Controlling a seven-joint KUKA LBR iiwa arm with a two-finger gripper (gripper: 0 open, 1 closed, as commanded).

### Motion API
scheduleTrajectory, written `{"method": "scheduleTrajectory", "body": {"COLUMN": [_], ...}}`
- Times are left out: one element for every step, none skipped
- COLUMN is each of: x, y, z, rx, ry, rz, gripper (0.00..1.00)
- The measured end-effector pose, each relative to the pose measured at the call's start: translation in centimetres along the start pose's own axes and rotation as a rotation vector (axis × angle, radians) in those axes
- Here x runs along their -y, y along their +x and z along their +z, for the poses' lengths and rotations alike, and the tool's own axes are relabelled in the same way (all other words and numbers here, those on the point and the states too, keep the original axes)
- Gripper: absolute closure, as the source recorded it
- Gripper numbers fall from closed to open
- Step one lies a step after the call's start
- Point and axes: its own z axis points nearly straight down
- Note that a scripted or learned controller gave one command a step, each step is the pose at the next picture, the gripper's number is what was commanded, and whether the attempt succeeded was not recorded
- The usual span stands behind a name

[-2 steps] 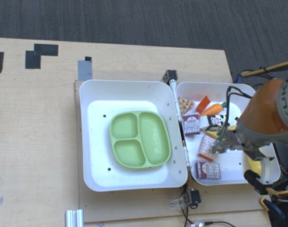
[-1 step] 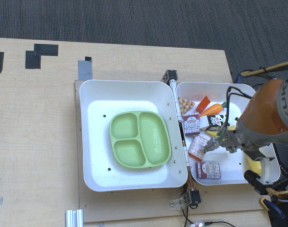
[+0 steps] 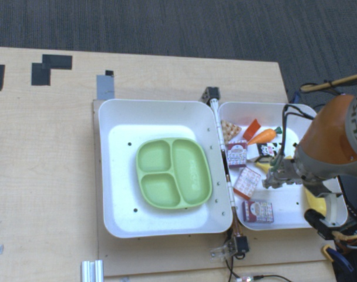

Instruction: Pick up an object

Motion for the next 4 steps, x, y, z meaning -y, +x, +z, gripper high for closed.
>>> {"method": "scheduleTrajectory", "body": {"x": [0.0, 0.2, -0.1, -0.1], "y": [0.0, 1.8, 2.1, 2.0], "z": [0.0, 2.7, 1.5, 1.5], "rx": [0.000, 0.006, -0.001, 0.000], "ry": [0.000, 0.000, -0.005, -0.005], "rz": [0.000, 0.003, 0.000, 0.000], "gripper": [0.00, 0.00, 1.00, 0.00]}}
